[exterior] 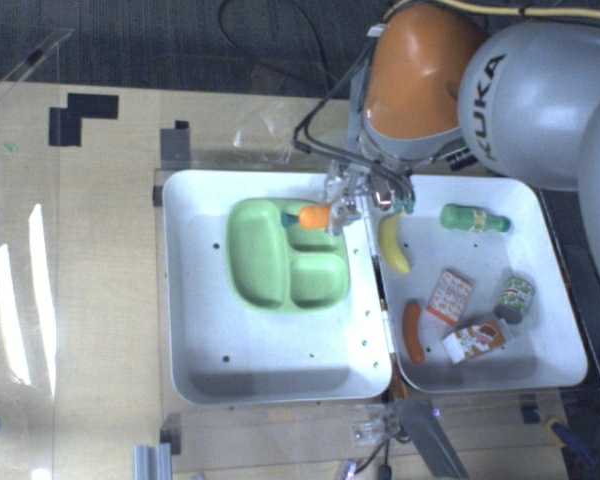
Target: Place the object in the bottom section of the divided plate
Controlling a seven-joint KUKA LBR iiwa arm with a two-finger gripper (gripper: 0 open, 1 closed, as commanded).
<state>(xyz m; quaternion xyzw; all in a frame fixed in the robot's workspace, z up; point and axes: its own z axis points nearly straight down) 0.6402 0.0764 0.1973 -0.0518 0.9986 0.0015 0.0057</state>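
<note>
At the green divided plate's [285, 255] upper right corner, the gripper [338, 208] grasps a small orange carrot-shaped toy [313, 217]. Across the rim, the right bin [555, 268] carries a smooth yellow banana [393, 244], a green bottle [472, 219] and a sausage [412, 330].

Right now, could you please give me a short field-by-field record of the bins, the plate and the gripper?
left bin: shallow white bin holding the green divided plate
gripper: two-finger gripper over the plate's upper right corner
held object: small orange object at the gripper, grasp unclear
right bin: shallow white bin with yellow banana, green bottle, red sausage, small can
</note>
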